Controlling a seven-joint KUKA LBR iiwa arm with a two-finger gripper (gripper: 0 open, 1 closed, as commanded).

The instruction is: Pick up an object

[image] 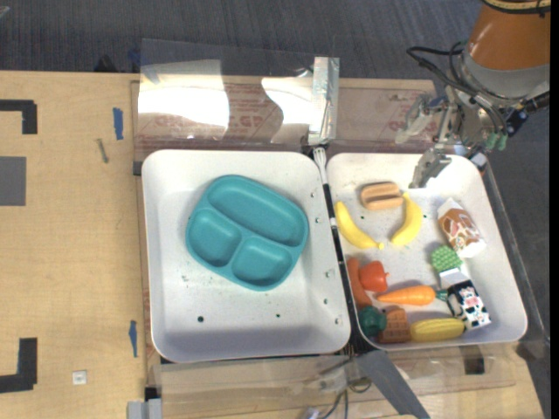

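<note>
Nearest me, front edge of the right bin (507, 334): corn cob (437, 328), a small black-and-white toy (470, 304), carrot (406, 297), a dark green piece (372, 321) and a red pepper-like piece (373, 276), all packed touching or just beside each other, so a clean pinch there looks awkward imo. Bit further back a green block (446, 258) and a brown-and-white packet (459, 227) sit near the right wall. Left bin (166, 321) carries a teal divided plate (248, 231), too broad and flat for a two-finger pinch, I'd skip it. Mid-bin, two bananas (354, 227) and (407, 219) curve around a hot dog (381, 195), which lies apart from both w/ free space either side. That's my pick: prob hollow plastic toy, light, stiff, a bit slick, not fragile; take it across the short width at mid-length so it doesn't roll out. Far end: the hand (437, 160) hangs over the back right corner of the right bin, near the hot dog but apart from it, touching nothing I can make out and w/ nothing between the tips. Can't tell how far open it is, cables and fixtures clutter that spot. Worktop (61, 260) to the left is plain board w/ black and blue tape marks.
</note>
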